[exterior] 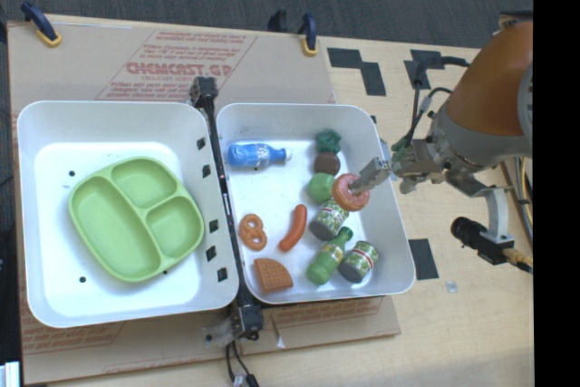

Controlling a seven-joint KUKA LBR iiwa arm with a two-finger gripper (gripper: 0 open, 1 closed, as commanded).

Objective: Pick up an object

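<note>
The right bin (pixel 272 118) holds several toy foods. A pink frosted donut (pixel 349 195) sits near its right wall, tilted up against a green apple (pixel 318 188). My gripper (pixel 358 184) reaches in over the bin's right rim, and its tip rests at the donut's upper edge. The donut hides the tip, so a hold on the donut cannot be made out. The grey arm with its orange band (pixel 494 77) stands to the right of the bin.
Around the donut lie a blue bottle (pixel 256 155), broccoli (pixel 328 140), a brown piece (pixel 326 163), two cans (pixel 331 218) (pixel 360 260), a green bottle (pixel 326 262), a red sausage (pixel 293 227), a pretzel (pixel 253 232) and toast (pixel 271 274). The left bin (pixel 36 285) holds a green divided plate (pixel 136 217).
</note>
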